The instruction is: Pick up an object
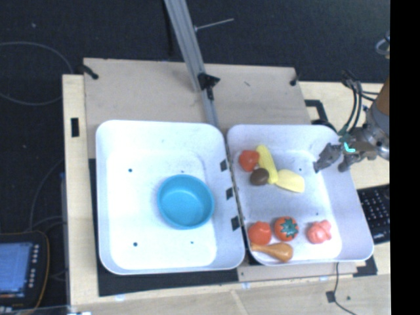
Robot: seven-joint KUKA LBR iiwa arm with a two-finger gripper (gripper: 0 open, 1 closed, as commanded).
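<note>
The right bin [341,205] holds several toy foods. A yellow banana [266,157], a red fruit [248,160], a brown piece [260,176] and a yellow wedge [289,181] cluster near its top left. Along its front edge lie a red-orange fruit [260,231], a tomato with a green stem [285,228], a pink-red piece [318,231] and an orange gourd [273,251]. My gripper [334,159] hangs over the bin's upper right rim, open, with nothing between its fingers. It is well to the right of the yellow wedge.
The left bin [118,149] holds a blue bowl [186,201] near its middle. A grey metal post [187,41] slants up from between the bins. A keyboard [375,212] lies to the right of the right bin.
</note>
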